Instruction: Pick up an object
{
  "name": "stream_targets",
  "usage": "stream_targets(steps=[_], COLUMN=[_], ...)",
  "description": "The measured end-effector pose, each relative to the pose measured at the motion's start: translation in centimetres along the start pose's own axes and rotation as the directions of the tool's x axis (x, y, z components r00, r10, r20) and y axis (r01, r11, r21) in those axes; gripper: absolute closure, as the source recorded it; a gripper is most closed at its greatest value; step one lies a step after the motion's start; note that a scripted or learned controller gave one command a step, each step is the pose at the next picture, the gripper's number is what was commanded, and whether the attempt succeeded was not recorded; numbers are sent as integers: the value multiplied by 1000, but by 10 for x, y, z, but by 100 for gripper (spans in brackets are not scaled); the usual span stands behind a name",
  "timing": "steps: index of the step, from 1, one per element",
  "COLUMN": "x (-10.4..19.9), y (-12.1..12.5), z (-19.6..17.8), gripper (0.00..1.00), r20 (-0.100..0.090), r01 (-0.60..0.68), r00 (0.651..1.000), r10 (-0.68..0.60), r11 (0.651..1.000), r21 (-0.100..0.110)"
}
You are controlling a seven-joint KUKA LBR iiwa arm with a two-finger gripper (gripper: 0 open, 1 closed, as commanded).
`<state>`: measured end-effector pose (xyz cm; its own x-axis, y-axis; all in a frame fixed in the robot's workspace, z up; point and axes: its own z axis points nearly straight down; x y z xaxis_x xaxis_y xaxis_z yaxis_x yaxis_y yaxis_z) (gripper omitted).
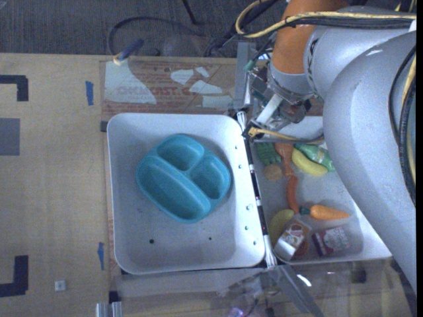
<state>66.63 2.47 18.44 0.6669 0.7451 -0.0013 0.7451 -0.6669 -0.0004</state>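
1. The layout makes sense for a sorting setup: two white bins side by side, the left bin (125,197) holding just a blue divided plate (184,176), and the right bin (344,177) packed with small stuff. So anything worth picking is in the right one.

2. The pile is mostly toy food, as far as I can tell: a banana (309,164), a carrot (328,212) lying flat, another orange piece (292,191) standing more lengthwise, a green thing (267,153), a little brown round bit (273,172), and two small packets (294,238) (330,241) near the front edge. They lie loose, some touching, like they were just dumped in.

3. The arm (370,111) comes in from the right and hangs over most of that bin, which is why half the contents are hidden.

4. The gripper (281,114) sits over the far left corner of the right bin, near the wall between the bins and just above the green thing. My guess is it's lining up on something in that corner.

5. Honestly can't tell if the gripper is open or closed; that end of the arm is a tangle of metal and cable from this angle. I don't see anything clamped in it, so I wouldn't call anything picked yet.

6. Risk, I'd say: that corner is tight against the bin wall, so a grab there could easily slip or catch the rim.
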Motion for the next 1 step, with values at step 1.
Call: stream_targets(steps=[1], x=[-43], y=[-36], z=[0], gripper=[100], r20=[0], r01=[222], r00=[975], r10=[-222], r11=[975], r21=[4])
